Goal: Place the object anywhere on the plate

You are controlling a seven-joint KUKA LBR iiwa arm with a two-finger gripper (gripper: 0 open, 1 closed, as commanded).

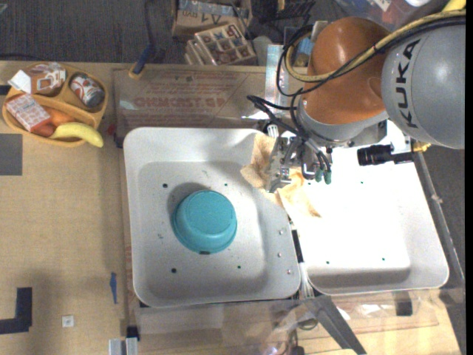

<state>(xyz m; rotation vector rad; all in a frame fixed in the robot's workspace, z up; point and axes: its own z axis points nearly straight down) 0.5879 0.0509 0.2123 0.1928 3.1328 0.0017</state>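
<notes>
My arm's last link is a smooth grey rounded housing (436, 87) with "KUKA" lettered in black down its side. Below it sits a glossy orange domed band (344, 69), crossed by yellow and black cables (384, 46). The metal two-finger gripper (284, 168) carries small green-tipped fittings and dark wiring.

Two white bins (148, 161), one teal plate (205, 221), one banana (77, 132).
</notes>
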